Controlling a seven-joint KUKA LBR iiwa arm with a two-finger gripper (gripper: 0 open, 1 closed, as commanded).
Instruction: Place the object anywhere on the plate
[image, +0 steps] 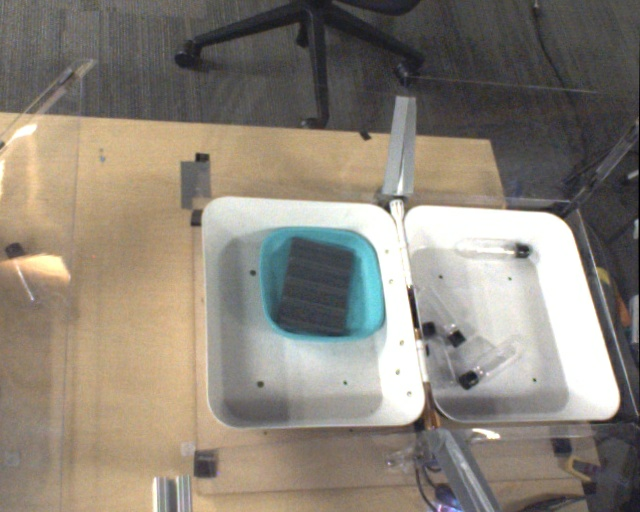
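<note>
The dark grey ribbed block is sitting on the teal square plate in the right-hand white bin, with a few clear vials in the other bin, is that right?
Not quite: the camera view shows the dark grey ribbed block on the teal square plate in the left-hand white bin, not the right-hand one. The clear vials do lie in the other bin, the right-hand white bin.

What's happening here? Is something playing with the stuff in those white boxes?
Nothing is being touched right now. There are two white bins side by side on a wooden bench. In the left bin sits a turquoise plate with a dark ridged block already lying on it. In the right bin lie a few small clear tubes with black caps: one near the top and some lower down. So the block is on the plate, and the tubes are just waiting.
</note>
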